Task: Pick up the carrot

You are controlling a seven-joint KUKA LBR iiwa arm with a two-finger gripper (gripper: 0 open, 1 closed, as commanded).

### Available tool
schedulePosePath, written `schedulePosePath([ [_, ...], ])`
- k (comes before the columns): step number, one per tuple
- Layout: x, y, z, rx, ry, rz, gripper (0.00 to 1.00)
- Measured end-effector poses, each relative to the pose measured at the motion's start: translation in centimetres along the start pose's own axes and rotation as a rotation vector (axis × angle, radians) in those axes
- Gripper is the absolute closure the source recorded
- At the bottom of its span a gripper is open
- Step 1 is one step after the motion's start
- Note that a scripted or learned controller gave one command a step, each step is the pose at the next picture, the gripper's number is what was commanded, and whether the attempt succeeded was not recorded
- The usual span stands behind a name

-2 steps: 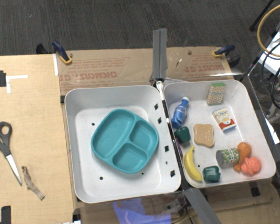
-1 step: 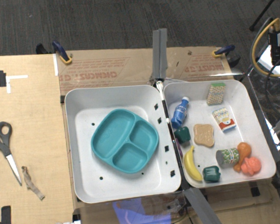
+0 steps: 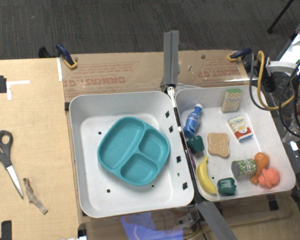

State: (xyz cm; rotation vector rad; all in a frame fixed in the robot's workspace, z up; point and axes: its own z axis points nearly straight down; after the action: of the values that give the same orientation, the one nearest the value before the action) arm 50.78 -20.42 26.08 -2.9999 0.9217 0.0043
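Orange toy carrot [image 3: 260,163] in right white plastic bin [image 3: 274,134], touching green-labelled can [image 3: 243,167], above pink toy [image 3: 269,178]. Jaw state: cannot tell.

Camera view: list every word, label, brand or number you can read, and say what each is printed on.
Red print on the cardboard sheet behind the bins: upside down from here and blurred; not readable.
Small carton with red label: print too small.
Speckled box: no legible text.
Blue bottle label: blurred.
Can: label unreadable.
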Motion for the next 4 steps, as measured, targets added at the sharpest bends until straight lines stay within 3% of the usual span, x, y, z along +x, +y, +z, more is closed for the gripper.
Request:
schedulePosePath([
  [1,1.3,1.1,-5.9,0.002,0.004,-0.397,1.0],
  [2,-0.2,1.6,7.1,0.001,0.0,-0.398,1.0],
  [3,1.9,0.6,-5.9,0.004,0.003,-0.369,1.0],
  [4,0.0,2.0,2.4,0.003,0.0,-0.396,1.0],
])
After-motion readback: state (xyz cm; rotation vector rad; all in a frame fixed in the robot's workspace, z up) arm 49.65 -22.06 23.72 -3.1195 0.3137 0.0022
